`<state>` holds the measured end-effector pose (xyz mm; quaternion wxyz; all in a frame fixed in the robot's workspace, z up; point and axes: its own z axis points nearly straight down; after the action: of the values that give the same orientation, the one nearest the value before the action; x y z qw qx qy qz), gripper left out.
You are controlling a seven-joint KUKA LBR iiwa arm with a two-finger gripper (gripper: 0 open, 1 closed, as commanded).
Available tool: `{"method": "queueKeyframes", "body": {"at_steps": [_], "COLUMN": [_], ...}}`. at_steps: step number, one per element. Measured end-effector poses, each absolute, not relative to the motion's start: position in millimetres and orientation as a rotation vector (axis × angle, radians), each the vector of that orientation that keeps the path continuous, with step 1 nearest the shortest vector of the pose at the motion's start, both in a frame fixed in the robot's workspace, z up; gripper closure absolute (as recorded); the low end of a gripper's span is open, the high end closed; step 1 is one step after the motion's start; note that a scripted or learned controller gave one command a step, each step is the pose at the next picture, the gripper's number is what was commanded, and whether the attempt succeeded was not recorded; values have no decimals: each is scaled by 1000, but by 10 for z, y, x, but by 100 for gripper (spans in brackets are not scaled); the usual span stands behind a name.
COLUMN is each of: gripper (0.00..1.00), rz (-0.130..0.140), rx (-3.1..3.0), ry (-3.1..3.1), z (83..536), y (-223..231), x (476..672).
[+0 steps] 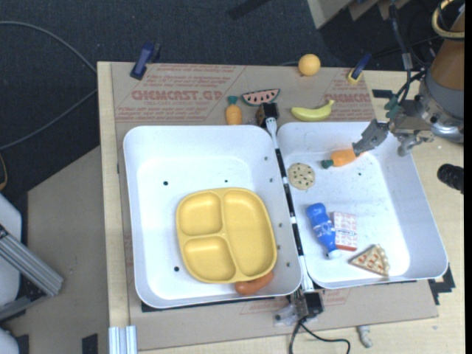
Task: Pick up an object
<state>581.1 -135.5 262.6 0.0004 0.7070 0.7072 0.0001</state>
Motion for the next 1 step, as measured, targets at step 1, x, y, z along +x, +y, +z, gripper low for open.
{"method": "queueKeyframes", "body": {"at_steps": [1], "gripper": [0], "rz": [-3], "rx": [2223], "ry": [2224], "z": [1605], "y": [-1444], "x": [6363]}}
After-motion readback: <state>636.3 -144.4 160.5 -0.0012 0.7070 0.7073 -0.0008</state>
